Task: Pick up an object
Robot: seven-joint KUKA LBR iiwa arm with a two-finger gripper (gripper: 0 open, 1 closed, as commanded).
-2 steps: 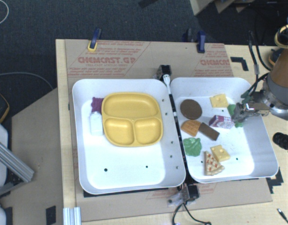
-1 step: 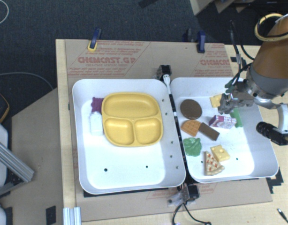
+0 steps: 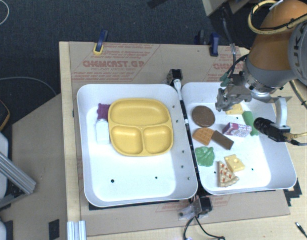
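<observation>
Camera view: claw (image 3: 226,103) above right bin (image 3: 278,176).

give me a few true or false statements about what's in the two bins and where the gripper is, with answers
1. The yellow divided tray lies in the left bin. True.
2. The gripper hangs over the left bin. False: it is over the right bin, near its far edge.
3. The pizza slice lies near the front of the right bin. True.
4. The round brown cookie sits inside the yellow tray. False: it is in the right bin, close to the divider between the bins.
5. A green lettuce-like piece lies in the right bin, in front of the waffle piece. True.
6. The white bottle stands to the right of the yellow tray. False: it lies against the tray's left side.
</observation>
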